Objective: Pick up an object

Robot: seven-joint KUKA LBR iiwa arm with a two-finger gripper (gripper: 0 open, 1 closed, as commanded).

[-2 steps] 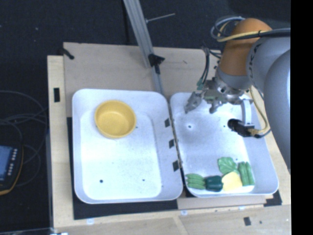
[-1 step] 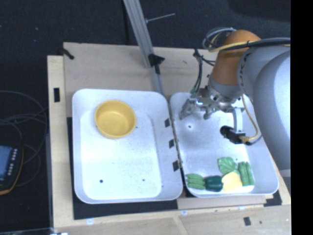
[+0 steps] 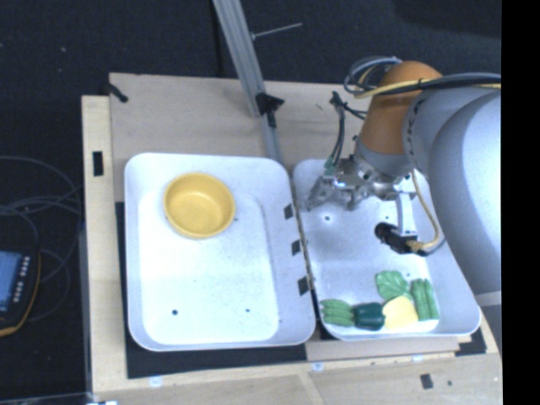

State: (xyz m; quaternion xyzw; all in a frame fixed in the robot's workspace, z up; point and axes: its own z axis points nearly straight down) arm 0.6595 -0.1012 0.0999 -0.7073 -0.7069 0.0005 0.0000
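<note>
Robotics laboratory. A grey industrial arm (image 3: 456, 150) reaches over a plywood bench (image 3: 194, 99) bearing two white bins (image 3: 143, 251), with a metal camera pole (image 3: 240, 49), loose cables (image 3: 42, 201) and a handheld control pendant (image 3: 13, 285) on dark carpet.

Both bins, the left bin (image 3: 211, 310) and the right bin (image 3: 354, 243), look like smooth white plastic with a faint sheen and a few dark specks. The yellow bowl (image 3: 199, 205) looks like glossy moulded plastic. The bench (image 3: 186, 108) has a pale, matt, wood-like surface. The arm (image 3: 460, 167) shows a smooth grey shell with a soft sheen, and its orange band (image 3: 390, 112) looks satiny. The green and yellow pieces (image 3: 392, 302) look like smooth plastic. The slanted post (image 3: 240, 45) looks like dull grey metal.
</note>
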